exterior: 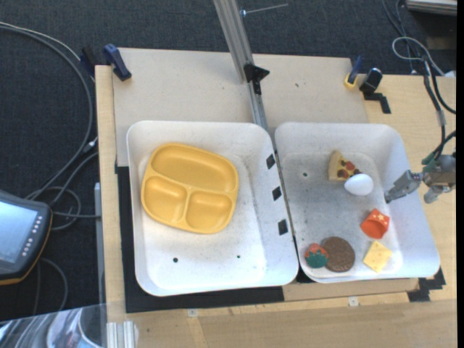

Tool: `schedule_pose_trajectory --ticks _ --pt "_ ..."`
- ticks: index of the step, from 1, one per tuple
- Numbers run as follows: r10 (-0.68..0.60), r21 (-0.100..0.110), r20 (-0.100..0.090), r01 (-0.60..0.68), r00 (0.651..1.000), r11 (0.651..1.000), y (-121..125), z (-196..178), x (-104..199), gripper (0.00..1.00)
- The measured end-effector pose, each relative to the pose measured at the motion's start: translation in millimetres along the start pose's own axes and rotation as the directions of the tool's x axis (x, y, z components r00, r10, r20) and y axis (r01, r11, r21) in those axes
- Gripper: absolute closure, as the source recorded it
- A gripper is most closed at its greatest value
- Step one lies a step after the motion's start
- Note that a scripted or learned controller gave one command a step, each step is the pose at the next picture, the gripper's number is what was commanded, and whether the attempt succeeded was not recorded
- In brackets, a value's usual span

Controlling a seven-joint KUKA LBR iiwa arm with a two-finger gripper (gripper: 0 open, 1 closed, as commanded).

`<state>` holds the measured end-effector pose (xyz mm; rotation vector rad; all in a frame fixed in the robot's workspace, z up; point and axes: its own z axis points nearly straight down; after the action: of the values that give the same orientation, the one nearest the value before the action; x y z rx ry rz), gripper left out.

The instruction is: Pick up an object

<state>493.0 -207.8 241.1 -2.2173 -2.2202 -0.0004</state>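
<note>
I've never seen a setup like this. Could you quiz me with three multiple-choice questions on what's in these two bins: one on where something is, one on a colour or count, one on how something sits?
1. Where is the yellow divided plate?
A. in the left bin
B. in the right bin
C. on the floor

2. How many compartments does the plate have?
A. two
B. three
C. five

3. How does the white egg sit relative to the pizza slice?
A. far off, in the other bin
B. stacked under the brown cookie
C. right beside it, about touching

Answers:
1. A, it lies in the left bin.
2. B, one long section and two smaller ones show.
3. C, the two sit together in the right bin, well above the brown cookie, near the end effector.
</note>
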Motion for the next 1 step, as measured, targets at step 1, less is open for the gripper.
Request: schedule_pose_trajectory --ticks 1 --pt "0.000 0.000 0.000 0.000 1.000 1.000 0.0 0.0 0.0 0.00"
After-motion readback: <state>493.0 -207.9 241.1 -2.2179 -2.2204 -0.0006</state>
